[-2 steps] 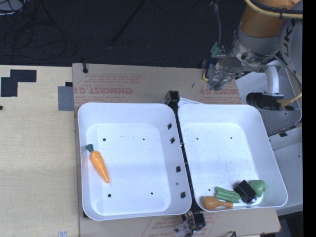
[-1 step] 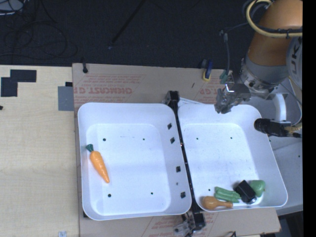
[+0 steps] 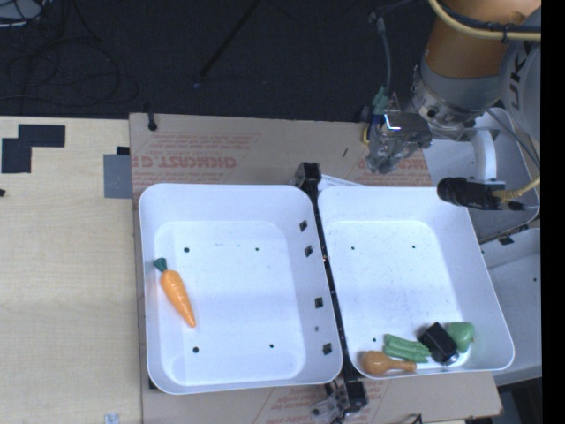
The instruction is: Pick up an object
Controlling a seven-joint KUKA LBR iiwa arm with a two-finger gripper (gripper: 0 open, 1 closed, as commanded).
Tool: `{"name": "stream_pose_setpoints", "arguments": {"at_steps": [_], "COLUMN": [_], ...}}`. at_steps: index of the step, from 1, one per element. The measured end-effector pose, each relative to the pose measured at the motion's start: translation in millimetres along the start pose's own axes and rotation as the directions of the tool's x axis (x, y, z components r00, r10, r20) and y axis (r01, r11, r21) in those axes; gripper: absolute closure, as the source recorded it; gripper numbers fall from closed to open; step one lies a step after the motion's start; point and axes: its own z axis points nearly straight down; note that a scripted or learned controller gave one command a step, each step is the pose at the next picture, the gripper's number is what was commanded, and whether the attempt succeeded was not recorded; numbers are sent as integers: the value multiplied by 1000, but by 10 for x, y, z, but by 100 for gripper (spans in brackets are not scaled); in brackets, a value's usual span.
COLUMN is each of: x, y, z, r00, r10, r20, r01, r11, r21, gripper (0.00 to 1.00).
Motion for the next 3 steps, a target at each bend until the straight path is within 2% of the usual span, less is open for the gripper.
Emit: {"name": "stream_pose_setpoints", "arguments": {"at_steps": [1, 2, 3], "x": [372, 185, 705], "y": [127, 74, -309], "z": [1048, 691, 23], "r00": [1000, 1000, 1000], "r10": [1, 6, 0], "r20": [-1, 1, -1], "r01": [-1, -6, 0], "r11": [1000, 1000, 1000], "r21": [15, 3, 3], "gripper": [100, 100, 100]}}
